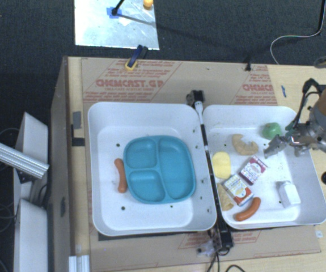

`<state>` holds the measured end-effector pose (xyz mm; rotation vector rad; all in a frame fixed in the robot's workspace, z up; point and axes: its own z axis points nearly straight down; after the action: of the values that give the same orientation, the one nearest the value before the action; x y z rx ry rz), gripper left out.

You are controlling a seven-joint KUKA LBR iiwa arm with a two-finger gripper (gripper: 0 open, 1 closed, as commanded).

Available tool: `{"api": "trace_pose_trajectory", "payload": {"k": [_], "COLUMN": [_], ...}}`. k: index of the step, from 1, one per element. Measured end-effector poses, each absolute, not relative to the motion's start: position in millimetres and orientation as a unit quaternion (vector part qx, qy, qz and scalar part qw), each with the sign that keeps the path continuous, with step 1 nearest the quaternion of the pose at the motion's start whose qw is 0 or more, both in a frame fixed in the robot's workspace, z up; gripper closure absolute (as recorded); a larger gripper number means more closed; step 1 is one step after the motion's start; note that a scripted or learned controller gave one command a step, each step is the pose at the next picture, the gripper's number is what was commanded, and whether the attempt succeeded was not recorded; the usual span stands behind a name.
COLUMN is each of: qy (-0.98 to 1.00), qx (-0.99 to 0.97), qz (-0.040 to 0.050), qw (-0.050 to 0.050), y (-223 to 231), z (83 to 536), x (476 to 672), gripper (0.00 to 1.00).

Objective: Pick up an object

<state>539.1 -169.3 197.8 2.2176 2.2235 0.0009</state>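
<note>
My fingers [276, 146] are at the right of the frame, above the right bin [307, 208], low over its upper part. I think they are spread apart with nothing between them, though the view here is not sharp. The nearest thing is the tan piece [245, 145], just to the left of my tips, with its long axis running left to right. The green ball [272, 130] sits close above them, near the bin's upper wall. The small carton [253, 169] lies lower left, tilted on a diagonal. The white block [288, 194] is below, close to the right wall, so there is little room there. Around the tan piece the floor is open.
</note>
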Motion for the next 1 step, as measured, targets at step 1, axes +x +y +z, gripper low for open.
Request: {"api": "trace_pose_trajectory", "payload": {"k": [1], "qy": [0.708], "qx": [0.706], "qz": [0.0001], "qw": [0.000], "y": [-130.4], "z": [129.2], "x": [528.2], "gripper": [0.00]}}
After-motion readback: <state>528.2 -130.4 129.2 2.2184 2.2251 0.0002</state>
